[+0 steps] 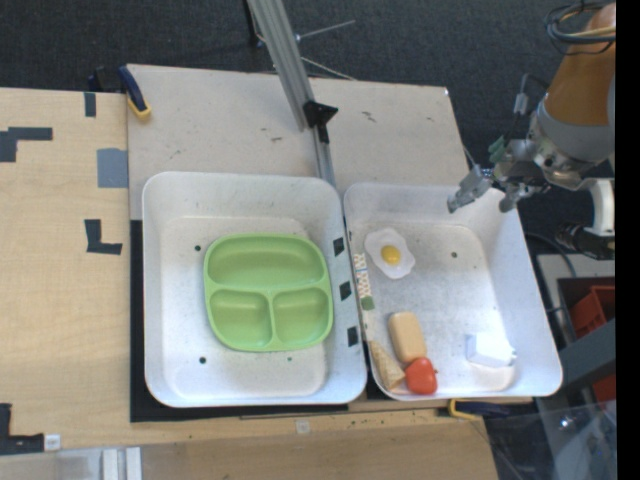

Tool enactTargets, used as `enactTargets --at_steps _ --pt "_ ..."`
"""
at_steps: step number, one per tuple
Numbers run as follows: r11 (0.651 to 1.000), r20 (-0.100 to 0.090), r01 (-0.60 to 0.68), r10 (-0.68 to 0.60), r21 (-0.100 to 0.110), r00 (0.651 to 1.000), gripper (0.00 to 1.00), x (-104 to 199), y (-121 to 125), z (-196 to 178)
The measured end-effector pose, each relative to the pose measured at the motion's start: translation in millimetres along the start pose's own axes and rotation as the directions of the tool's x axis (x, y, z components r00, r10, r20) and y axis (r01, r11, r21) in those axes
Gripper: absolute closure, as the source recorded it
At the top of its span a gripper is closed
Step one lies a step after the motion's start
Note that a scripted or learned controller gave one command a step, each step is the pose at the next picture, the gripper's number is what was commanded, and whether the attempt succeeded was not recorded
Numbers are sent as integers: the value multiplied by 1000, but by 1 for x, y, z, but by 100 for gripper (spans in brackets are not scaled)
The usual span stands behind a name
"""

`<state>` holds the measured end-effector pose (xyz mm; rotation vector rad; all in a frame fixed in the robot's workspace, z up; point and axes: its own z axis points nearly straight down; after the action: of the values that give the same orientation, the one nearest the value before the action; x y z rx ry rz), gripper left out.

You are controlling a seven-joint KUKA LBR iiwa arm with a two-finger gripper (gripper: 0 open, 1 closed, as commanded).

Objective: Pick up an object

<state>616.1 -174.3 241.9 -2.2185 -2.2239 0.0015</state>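
The right bin holds a fried egg near its back left, a tan bread-like block, a red tomato by the front wall, and a small white piece at the front right. My gripper hangs over the bin's back right rim, well above the floor. Its two dark fingers stand apart and nothing is between them. The egg lies about a hand's width to the gripper's left and forward.
The left bin carries a green divided plate. A grey metal post slants down to the seam between the bins. Cables and the arm's orange band are at the right edge.
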Motion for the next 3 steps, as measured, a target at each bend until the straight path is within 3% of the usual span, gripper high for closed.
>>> enactTargets --at_steps 1,3 --pt "1000 0 0 0 0 1000 0 0 0 0" --pt "1000 -1 -1 1 8 1000 0 -2 -8 109"
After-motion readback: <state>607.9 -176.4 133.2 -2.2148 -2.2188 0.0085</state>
